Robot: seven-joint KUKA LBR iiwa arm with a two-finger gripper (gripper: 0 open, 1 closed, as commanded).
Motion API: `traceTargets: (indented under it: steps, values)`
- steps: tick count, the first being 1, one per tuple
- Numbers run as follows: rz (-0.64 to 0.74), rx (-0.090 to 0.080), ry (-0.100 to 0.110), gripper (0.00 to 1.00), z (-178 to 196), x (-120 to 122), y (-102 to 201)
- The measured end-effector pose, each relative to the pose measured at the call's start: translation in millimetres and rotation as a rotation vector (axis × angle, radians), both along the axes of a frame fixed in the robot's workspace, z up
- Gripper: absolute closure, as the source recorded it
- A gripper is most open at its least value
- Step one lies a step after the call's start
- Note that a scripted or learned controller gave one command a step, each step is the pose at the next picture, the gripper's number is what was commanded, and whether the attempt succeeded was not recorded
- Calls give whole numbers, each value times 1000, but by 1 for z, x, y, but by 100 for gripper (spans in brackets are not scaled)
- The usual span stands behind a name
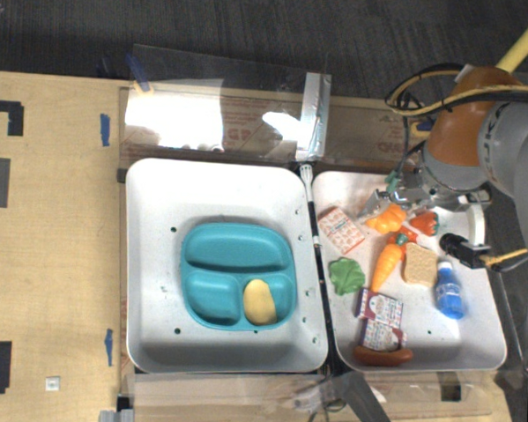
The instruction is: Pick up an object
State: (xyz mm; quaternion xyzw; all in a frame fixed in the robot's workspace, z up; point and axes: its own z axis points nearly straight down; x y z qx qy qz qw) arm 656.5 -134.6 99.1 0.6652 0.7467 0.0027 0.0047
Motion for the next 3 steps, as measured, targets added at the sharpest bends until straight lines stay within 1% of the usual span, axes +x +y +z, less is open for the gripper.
traceTargets:
  steps: [1,2,3]
  values:
    - [24,2,0,100,91,13,61]
    - [222,2,12,100,86,-68,97]
    - [279,1,12,100,86,-90,49]
